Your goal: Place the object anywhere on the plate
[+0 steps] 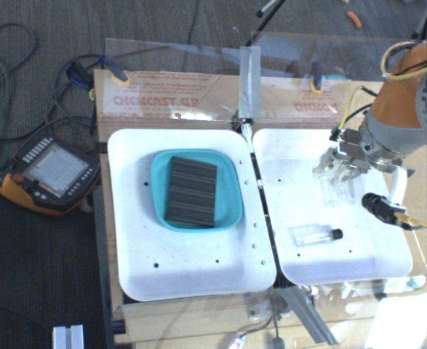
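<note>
A teal plate [230,195] lies in the left bin [133,260]. A dark grey ribbed block [191,192] rests flat on the plate's middle. In the right bin [388,257] a small clear vial with a black cap [316,235] lies on its side near the front. My gripper [339,177] hangs over the right bin's middle, behind the vial and apart from it. Its pale, see-through fingers [324,170] stand open with nothing between them. The grey and orange arm [398,107] comes in from the right.
A black part with a yellow cable [379,206] hangs at the wrist over the right bin. A metal divider [257,187] separates the bins. A teach pendant [49,173] lies on the floor to the left.
</note>
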